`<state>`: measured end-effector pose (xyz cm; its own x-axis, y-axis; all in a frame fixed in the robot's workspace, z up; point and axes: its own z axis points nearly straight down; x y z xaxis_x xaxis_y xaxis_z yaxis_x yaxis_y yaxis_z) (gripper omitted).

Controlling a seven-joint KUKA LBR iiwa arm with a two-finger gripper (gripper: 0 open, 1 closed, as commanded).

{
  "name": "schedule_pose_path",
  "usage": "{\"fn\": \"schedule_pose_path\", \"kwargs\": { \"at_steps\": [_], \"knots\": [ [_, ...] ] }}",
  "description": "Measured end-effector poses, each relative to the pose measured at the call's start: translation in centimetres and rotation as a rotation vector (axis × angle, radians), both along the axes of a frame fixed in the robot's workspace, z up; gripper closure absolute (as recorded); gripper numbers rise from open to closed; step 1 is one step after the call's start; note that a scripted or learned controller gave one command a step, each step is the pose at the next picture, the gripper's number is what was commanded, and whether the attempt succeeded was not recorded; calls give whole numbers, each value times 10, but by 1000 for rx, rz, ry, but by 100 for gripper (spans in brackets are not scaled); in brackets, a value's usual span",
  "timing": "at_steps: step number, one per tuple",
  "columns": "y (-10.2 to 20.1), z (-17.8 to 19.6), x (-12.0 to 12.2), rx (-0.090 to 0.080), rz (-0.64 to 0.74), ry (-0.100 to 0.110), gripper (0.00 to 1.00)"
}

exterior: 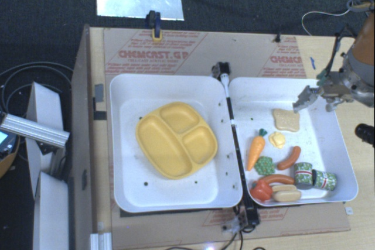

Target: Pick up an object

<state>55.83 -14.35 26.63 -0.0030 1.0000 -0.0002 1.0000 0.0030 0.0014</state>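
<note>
Tool (313, 98) hangs over the right bin's (345, 149) far right part, nothing between the fingers; can't tell if they're spread or pressed together. Closest below and a bit left: toast slice (286, 120). Further out from the tool: carrot (255, 151), sausage (289, 157), small can (314, 177). Yellow tray (176, 146) sits well off in the left bin. Looks like approach step, pick not yet made. Next prob: line up over toast, drop down, close.
</note>
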Motion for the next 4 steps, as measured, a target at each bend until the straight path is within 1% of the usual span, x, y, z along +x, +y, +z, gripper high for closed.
{"fn": "schedule_pose_path", "kwargs": {
  "at_steps": [1, 2, 3, 4],
  "knots": [
    [48, -109, 2, 1, 0, 3, 0],
    [60, -170, -9, 1, -2, 2, 0],
    [34, -177, 77, -2, 2, -10, 0],
    [53, -182, 4, 1, -2, 2, 0]
  ]
}}
